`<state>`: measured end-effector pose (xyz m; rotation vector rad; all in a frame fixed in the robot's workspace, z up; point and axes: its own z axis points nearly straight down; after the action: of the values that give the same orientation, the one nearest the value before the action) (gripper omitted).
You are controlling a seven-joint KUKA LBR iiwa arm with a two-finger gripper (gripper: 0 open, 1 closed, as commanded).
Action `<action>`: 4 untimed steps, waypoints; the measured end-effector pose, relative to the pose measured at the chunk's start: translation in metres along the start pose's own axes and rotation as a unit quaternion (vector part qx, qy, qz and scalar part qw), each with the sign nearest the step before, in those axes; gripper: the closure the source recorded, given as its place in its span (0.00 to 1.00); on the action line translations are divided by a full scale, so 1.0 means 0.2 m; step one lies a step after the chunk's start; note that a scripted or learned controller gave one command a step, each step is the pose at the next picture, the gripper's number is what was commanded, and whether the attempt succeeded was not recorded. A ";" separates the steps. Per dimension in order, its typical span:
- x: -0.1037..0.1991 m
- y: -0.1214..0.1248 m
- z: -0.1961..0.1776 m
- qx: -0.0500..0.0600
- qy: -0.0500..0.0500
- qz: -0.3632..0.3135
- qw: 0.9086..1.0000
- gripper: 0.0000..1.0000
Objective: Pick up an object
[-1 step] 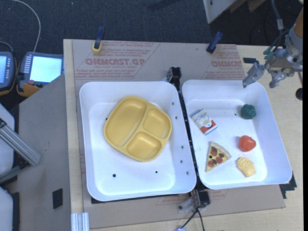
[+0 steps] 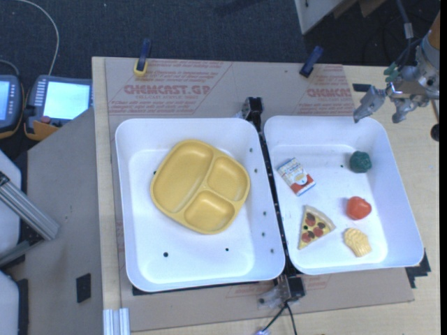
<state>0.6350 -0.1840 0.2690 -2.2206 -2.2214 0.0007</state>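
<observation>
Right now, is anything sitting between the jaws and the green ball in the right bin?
Nothing visible. The gripper hangs over the right bin's far rim, and the green ball lies apart from the other items, nearest that corner.

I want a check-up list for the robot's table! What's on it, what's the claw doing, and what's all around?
Surface: bench with two white bins, left bin and right bin.
Job's things: in the right bin, a small carton, green ball, red tomato, pizza slice, yellow fries.
Clutter: yellow divided plate in the left bin.
Grippers: gripper open, above the right bin's far right corner, holding nothing.
Cables: white cable on the floor, far left; dark cable at the bench's near edge.
Surroundings: lit screens at left, dark carpet.
</observation>
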 end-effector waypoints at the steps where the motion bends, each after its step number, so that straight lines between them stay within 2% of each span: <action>1: 0.02 -0.04 0.23 0.002 0.000 0.000 1.000 0.00; 2: 0.03 -0.09 0.47 0.003 0.001 0.000 1.000 0.00; 3: 0.04 -0.05 0.70 0.002 0.000 -0.001 1.000 0.00; 4: 0.04 -0.04 0.63 -0.001 0.000 -0.001 1.000 1.00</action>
<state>0.6263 -0.1759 0.1420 -2.2203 -2.2245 -0.0007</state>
